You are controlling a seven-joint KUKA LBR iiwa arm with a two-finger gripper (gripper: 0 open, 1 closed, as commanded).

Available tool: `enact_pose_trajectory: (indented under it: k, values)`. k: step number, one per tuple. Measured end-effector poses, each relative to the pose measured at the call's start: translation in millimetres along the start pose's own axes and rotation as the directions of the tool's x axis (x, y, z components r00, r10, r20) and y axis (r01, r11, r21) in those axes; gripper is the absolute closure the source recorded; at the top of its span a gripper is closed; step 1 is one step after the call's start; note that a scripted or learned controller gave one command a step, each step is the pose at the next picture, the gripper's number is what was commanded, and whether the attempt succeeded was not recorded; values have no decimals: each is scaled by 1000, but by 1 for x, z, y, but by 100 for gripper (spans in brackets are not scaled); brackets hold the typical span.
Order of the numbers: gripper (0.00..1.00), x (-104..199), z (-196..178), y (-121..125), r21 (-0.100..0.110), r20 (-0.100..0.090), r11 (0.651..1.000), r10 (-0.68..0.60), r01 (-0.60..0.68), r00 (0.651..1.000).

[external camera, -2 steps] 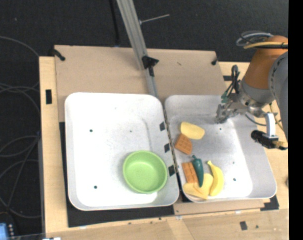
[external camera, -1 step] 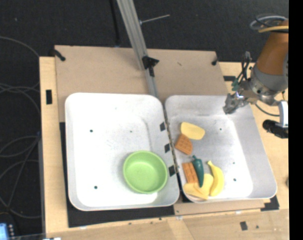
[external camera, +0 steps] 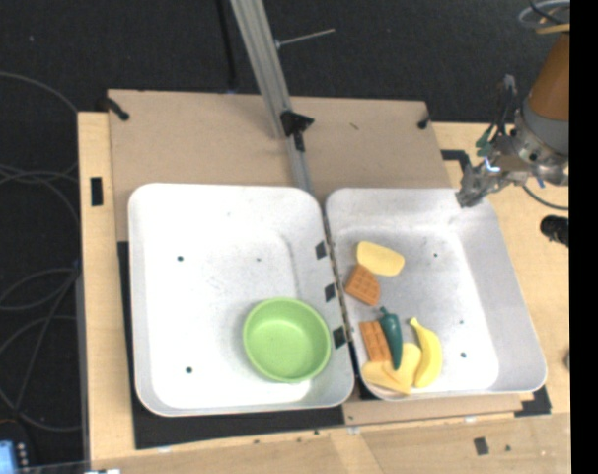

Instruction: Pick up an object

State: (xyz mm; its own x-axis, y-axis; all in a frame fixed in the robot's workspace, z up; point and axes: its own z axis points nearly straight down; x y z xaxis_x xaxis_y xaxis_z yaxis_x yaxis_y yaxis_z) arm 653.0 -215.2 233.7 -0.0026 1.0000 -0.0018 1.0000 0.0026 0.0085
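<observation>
Yellow, light and stiff-looking, the toy banana (external camera: 426, 354) lay well below-left of the gripper (external camera: 474, 194), best pinched across its middle; whether the tool was open I couldn't tell.

One overhead camera looks down aslant at both bins (external camera: 230, 200).

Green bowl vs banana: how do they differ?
The bowl is green, round and open; the banana is yellow, long and curved. The bowl sits alone in the left bin; the banana lies in the right bin, crowded against other toy food. Both lie near their bins' front edges.
</observation>
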Motion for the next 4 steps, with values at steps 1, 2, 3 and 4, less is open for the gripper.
enact_pose_trajectory:
  k: [1,2,3,4]
  values:
    - [100,44,-10,-11,6,-3,1000,-4,4,1000]
    - [100,102,-6,-33,8,-3,1000,-4,4,1000]
    - [100,150,3,-53,9,-2,1000,-3,3,1000]
    - [100,192,7,-75,9,-3,1000,-3,3,1000]
